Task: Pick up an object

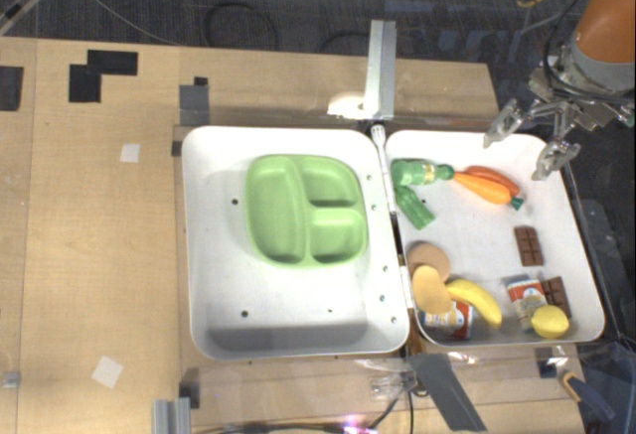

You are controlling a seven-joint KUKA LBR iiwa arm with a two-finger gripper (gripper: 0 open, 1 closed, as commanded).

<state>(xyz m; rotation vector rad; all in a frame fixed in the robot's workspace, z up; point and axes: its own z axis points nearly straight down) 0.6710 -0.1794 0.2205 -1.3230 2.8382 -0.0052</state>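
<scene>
Your lemon sits at the right bin's near right corner; the gripper hangs over its far edge, fingers spread wide, holding nothing.

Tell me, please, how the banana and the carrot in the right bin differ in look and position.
The banana is yellow; the carrot is orange with a green tip. The banana lies near the front of the right bin, crowded against other items; the carrot lies near the back, beside a green bottle. The banana curves; the carrot is straighter and tapered. Both are elongated toy foods lying flat.
</scene>
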